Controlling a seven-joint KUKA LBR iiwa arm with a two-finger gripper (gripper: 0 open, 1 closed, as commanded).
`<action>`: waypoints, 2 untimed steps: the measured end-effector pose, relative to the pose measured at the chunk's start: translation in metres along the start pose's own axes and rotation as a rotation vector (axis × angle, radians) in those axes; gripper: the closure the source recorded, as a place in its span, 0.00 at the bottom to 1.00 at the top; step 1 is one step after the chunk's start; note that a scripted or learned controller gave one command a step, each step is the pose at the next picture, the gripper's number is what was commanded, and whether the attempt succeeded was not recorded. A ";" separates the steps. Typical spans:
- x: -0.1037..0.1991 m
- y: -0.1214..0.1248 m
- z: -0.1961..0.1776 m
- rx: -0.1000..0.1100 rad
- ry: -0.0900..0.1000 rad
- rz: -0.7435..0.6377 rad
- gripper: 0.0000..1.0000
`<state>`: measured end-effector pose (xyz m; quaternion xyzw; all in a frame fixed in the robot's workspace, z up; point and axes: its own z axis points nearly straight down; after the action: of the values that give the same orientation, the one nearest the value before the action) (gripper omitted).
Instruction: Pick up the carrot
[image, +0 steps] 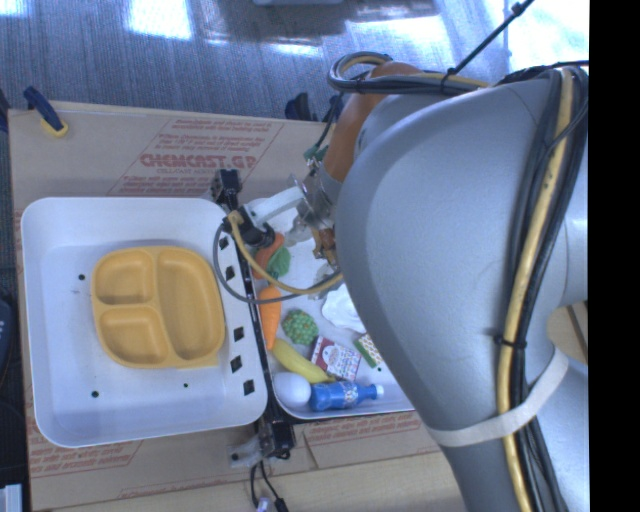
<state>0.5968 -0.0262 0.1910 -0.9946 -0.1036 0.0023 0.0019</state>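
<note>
- Camera view: two shallow white plastic bins side by side on a cardboard-covered table (150, 150); left bin (40, 300), right bin (300, 408) mostly hidden under the arm.
- One big grey robot arm (450, 250) with an orange band (350, 120) near the wrist, covering most of the right bin.
- One gripper (312, 205) down at the upper part of the right bin, near the white patch there; cannot tell if it is spread or pressed together, too much blocked by arm and cables.
- One yellow plastic three-compartment plate (158, 305) in the middle of the left bin, lying flat.
- One orange toy carrot (268, 310) in the right bin, lying along its left wall, green top (279, 262) pointing toward the gripper; carrot sits on the bin floor, apart from the gripper.
- One green bumpy round toy (299, 326) just right of the carrot.
- One yellow toy banana (298, 363) below the carrot.
- One white egg-shaped toy (292, 388) at the near edge, touching the banana.
- One blue plastic bottle with white cap (342, 396) lying on its side beside the egg.
- One red-and-white small packet (336, 357) above the bottle.
- One yellow cable (262, 272) looping over the carrot's top end.
</note>
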 end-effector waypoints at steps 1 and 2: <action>0.000 0.000 0.000 0.000 0.000 0.000 0.00; -0.001 -0.030 0.000 0.001 -0.002 -0.041 0.00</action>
<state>0.5896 0.0028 0.1910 -0.9923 -0.1240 0.0032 0.0023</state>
